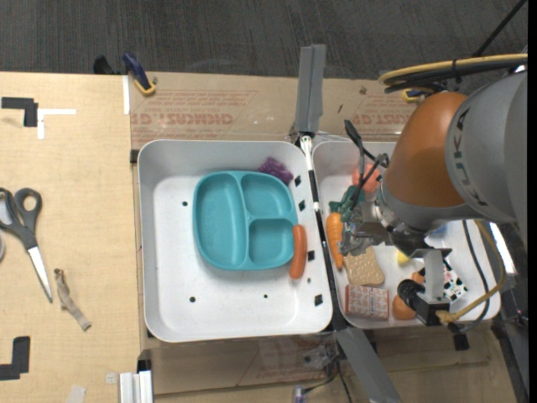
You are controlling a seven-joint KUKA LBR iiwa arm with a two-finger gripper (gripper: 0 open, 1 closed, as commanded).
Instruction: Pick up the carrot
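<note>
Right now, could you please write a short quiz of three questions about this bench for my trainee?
1. True or false: the carrot lies in the right bin.
2. What rests on the teal tray's right edge? A) scissors B) sausage C) cracker
3. Fill in: the scissors lie on the bench to the ____ of the left bin.

Key:
1. True; it lies by that bin's left wall, next to the gripper.
2. B, the sausage.
3. Left.

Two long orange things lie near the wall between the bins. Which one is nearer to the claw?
The carrot in the right bin, green leaves at its top end, beside the claw. The sausage lies in the left bin by the teal plate.
</note>
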